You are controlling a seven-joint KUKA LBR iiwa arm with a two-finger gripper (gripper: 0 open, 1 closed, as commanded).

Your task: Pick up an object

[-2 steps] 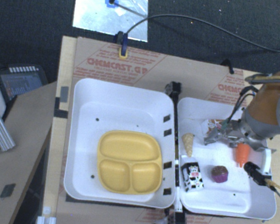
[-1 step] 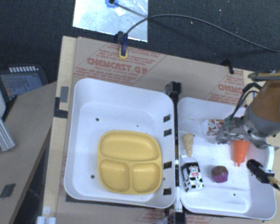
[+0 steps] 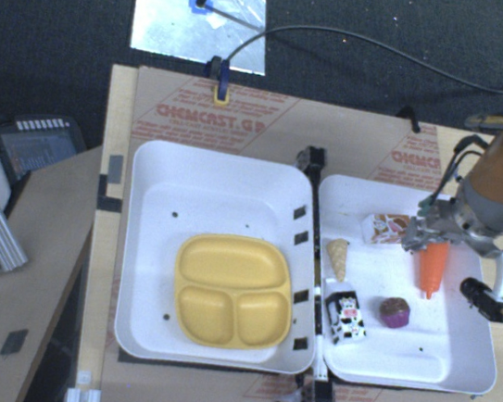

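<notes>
Right bin (image 3: pixel 465 368), five items: orange carrot (image 3: pixel 433 267) at centre right, wrapped packet (image 3: pixel 386 228), cone (image 3: pixel 337 254), cow toy (image 3: pixel 345 316), purple piece (image 3: pixel 394 311). Left bin (image 3: pixel 149 227): one yellow tray (image 3: pixel 232 290). Gripper (image 3: pixel 422 238) at the carrot's top, grip: cannot tell

Two bins (image 3: pixel 158 167), one tray (image 3: pixel 233 289), five objects (image 3: pixel 394 311)

Both shallow white plastic bins (image 3: pixel 228 169) under me look smooth with a soft sheen, and the yellow three-compartment plastic tray (image 3: pixel 232 290) in the left one is smooth and nearly matt. They sit on a flat brown printed cardboard sheet (image 3: pixel 245 120), dull and papery, over a pale wood-look bench top (image 3: pixel 37 257). Beyond lies a crinkled, shiny silver foil-like square (image 3: pixel 200 10) on rough dark carpet (image 3: pixel 53 25).
</notes>
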